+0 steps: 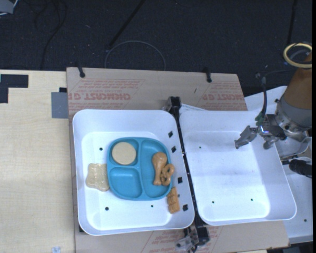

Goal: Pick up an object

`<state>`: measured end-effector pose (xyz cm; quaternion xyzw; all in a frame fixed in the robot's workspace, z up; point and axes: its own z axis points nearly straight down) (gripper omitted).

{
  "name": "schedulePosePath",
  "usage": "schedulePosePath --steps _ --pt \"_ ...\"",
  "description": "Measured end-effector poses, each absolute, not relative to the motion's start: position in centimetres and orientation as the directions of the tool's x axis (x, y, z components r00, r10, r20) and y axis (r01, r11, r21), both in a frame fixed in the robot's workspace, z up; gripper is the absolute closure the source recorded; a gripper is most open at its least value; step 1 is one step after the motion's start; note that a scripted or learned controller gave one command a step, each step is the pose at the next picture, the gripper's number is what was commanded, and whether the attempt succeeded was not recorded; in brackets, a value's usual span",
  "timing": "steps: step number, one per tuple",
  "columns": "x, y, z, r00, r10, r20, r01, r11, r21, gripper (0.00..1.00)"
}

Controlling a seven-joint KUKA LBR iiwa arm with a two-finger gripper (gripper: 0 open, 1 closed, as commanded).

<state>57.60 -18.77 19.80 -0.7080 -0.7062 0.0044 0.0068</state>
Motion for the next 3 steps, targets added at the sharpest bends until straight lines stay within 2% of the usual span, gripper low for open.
schedulePosePath --steps 1,3 --pt "57.9 -18.8 20.6 0.000 1.000 0.001 1.000 0.000 -0.003 0.00" --pt "57.7 -17.8 9.0 0.000 1.000 0.002 1.000 0.000 -0.006 0.00"
